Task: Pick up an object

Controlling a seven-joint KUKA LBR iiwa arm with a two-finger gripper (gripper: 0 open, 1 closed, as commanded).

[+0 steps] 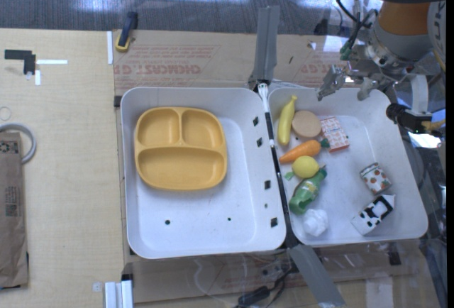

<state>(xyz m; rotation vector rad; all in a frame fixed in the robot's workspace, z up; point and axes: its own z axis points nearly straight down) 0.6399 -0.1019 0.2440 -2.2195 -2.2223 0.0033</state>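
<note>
My gripper (345,89) hangs over the far edge of the right bin (404,157), its two fingers spread apart with nothing between them. Below it in that bin lie a banana (286,120), a round tan disc (307,124), a small pink box (334,134), a carrot (301,151), a lemon (306,167), a green bottle (306,193) and a white crumpled wad (315,221). A small printed can (374,177) and a black-and-white carton (374,214) lie toward the bin's right side.
The left bin (206,228) holds a yellow divided plate (181,147). A grey divider bar (267,44) rises between the bins at the back. Cardboard (184,58) lines the bench behind them. A brown paper bag (10,207) lies at far left.
</note>
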